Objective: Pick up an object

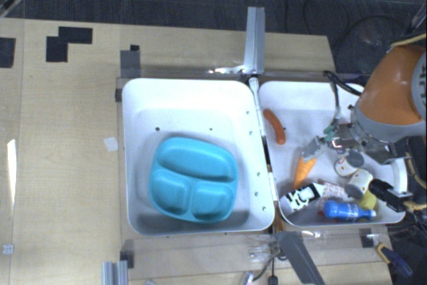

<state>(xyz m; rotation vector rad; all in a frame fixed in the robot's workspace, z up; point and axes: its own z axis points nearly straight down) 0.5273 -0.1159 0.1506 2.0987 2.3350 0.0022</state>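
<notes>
- Bench (60, 163): pale wood-look surface, black square marks at the far left corner. It carries both white bins side by side, a metal post rising at the seam between them.
- Left bin (193, 100): holds one item, a blue divided tray (193, 178), three compartments, lying flat toward the near side. Well apart from me.
- Right bin (300, 100): this is where I reach in from the right. The far half is mostly bare white; the objects crowd the near half.
- My arm (397, 93): orange band and grey wrist hang over the right bin's right side, covering part of its rim.
- My gripper (331, 139): down inside the right bin, near its middle. The fingertips are small and cluttered against the wrist hardware; I cannot tell how wide they stand, nor see anything between them.
- Orange carrot-shaped toy (303, 171): lies tilted, just below and left of my gripper tip, very near it; contact cannot be judged.
- Reddish sausage-shaped toy (275, 126): lies by the bin's left wall, apart from my gripper.
- Blue bottle (347, 211): on its side along the near wall.
- Black-and-white packet (301, 197): bold white marks on black, unreadable; just left of the blue bottle.
- Yellow piece (369, 199): small, near the right corner, beside a dark object; shape unclear.
</notes>
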